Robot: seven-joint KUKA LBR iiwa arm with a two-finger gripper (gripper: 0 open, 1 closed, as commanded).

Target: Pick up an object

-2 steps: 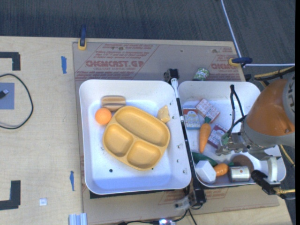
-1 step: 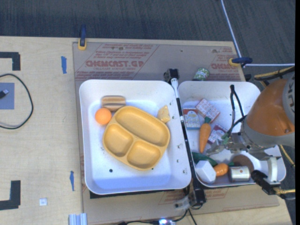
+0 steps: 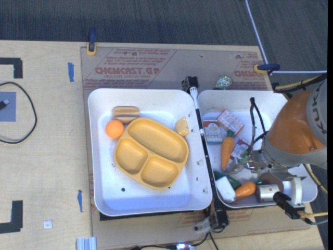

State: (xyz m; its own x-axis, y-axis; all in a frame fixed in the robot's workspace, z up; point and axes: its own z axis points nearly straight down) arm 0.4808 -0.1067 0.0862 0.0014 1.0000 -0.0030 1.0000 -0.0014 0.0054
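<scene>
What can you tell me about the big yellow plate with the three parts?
The divided plate is a yellow-tan tray, smooth like plastic, with rounded corners and three hollows: one long one along the far side and two smaller ones nearer the camera. It lies flat, turned at a slant, in the left white bin. Nothing sits in its hollows. An orange ball rests against its left edge, a toy hot dog lies just beyond it, and a pale yellow piece touches its right corner.

Bright even overhead light, soft shadows, mild glare on white bins (image 3: 99, 139), slightly soft focus, low res
</scene>
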